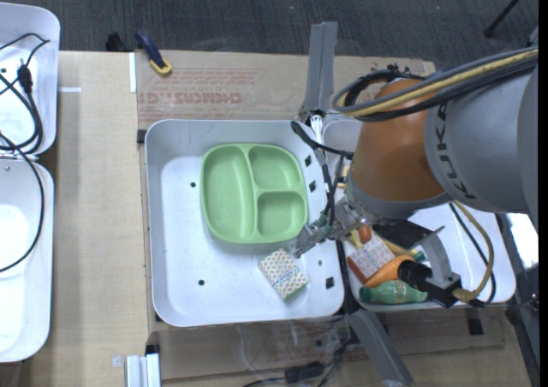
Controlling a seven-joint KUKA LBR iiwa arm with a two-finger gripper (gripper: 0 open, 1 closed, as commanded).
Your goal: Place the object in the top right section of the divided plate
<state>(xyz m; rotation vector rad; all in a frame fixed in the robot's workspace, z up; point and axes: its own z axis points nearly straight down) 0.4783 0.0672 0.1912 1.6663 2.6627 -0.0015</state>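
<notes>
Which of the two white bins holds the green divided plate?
The left bin holds the green divided plate; the right bin contains the bottle and small items.

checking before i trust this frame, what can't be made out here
- Gripper: too small and dark in the camera view to tell whether it's open or shut.
- Right bin: mostly hidden under the arm.
- Items in that bin: partly covered by the arm, hard to identify.
- Packet print: too small to read.

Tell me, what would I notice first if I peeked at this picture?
Probably the big grey and orange robot arm reaching in from the right. Next, the bright green divided plate in the middle of the left white bin, with a small patterned packet lying just below it.
</notes>
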